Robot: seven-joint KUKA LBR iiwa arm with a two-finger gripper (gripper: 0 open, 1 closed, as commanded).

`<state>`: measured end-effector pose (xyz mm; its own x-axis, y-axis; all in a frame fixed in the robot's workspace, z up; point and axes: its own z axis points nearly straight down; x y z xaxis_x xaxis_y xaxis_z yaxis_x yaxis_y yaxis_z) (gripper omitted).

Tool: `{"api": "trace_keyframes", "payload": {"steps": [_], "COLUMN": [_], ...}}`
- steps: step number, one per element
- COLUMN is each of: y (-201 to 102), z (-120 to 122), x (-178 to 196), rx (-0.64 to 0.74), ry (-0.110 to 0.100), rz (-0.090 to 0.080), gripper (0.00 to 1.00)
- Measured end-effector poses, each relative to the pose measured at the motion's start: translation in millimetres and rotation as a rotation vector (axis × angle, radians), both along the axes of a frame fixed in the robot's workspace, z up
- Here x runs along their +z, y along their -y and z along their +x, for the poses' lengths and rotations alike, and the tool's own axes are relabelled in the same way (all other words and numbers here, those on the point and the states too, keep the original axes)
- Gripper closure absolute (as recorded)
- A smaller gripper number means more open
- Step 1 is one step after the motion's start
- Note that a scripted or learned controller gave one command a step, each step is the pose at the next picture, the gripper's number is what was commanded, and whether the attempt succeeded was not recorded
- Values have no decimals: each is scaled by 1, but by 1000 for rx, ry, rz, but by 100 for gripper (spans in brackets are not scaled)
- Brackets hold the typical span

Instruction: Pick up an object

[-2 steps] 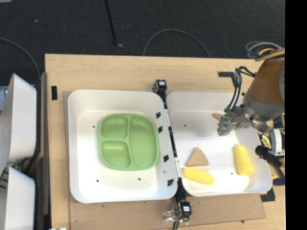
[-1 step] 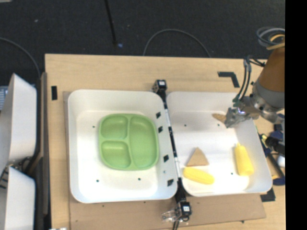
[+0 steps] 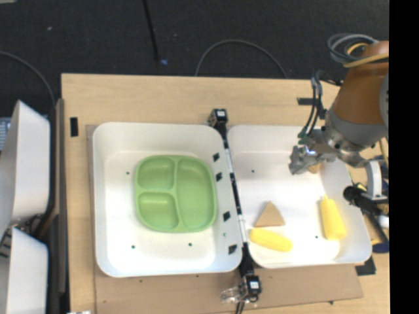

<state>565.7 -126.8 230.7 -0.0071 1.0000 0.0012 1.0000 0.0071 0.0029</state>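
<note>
bench [image 3: 163,97] carries 2 white bins side by side. left bin [image 3: 111,142] has a green tray [image 3: 175,193] with 3 compartments, lying flat near its middle. right bin [image 3: 275,142] has the loose stuff: 1 yellow piece [image 3: 332,218] at right, another yellow piece [image 3: 270,240] at the near edge, and a tan wedge [image 3: 269,216] touching that one from the far side. all 3 lie on the bin floor, so nothing is picked yet; the whole grasp is left, by my read. arm [image 3: 359,103] comes in from the right, wrist angled down over the far right part of the right bin. gripper [image 3: 302,160] sits low there, well apart from the pieces. can't tell its state from here.
</note>
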Motion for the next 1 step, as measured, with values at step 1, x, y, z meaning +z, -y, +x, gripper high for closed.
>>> {"api": "trace_keyframes", "payload": {"steps": [1], "y": [-59], "z": [-7], "x": [-4], "rx": [0], "ry": [-2], "rz": [0], "gripper": [100]}}
